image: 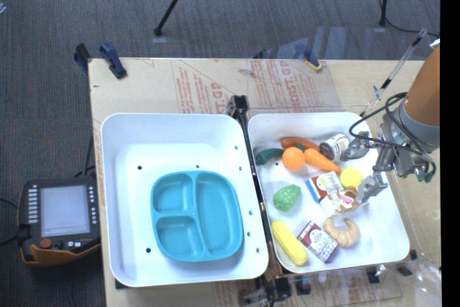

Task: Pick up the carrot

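A handheld screen unit (60, 216) is seen on the floor at the far left. The left bin (118, 154) is occupied by a blue divided plate (195, 216). In the right bin (388, 234), a corn cob (289, 243) and a green lumpy piece (286, 197) are found near the left wall. An orange (292, 158) is placed just beside the carrot (320, 160), which lies tilted in the upper middle of the bin, with a reddish sausage (300, 142) behind it. A small packet (317, 240), a croissant (343, 230), a card (329, 188) and a lemon (350, 177) are spread further right. The gripper (366, 167) is held over the right part of the bin, fingers spread apart, nothing between them.
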`<move>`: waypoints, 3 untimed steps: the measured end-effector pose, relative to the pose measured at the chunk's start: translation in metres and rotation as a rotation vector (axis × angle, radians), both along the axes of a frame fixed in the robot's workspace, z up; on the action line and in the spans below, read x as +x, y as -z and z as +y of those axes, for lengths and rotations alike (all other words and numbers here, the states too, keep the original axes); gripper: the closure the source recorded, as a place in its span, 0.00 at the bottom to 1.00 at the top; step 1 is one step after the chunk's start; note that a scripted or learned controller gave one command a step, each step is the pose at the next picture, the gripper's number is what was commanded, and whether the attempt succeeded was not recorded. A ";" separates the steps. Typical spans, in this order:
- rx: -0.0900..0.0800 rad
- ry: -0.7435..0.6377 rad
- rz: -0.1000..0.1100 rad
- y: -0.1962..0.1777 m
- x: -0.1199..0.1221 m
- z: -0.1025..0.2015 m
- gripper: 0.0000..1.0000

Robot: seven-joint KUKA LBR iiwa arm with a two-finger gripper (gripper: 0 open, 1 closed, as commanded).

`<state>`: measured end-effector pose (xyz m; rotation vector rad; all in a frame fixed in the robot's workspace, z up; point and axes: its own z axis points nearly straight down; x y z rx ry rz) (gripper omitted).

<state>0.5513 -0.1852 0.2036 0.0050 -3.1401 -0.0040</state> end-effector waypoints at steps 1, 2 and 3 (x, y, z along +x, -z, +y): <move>-0.006 0.131 -0.021 0.086 0.037 0.003 0.00; -0.005 0.564 -0.006 0.109 0.060 0.040 0.00; -0.014 0.637 0.012 0.115 0.082 0.074 0.00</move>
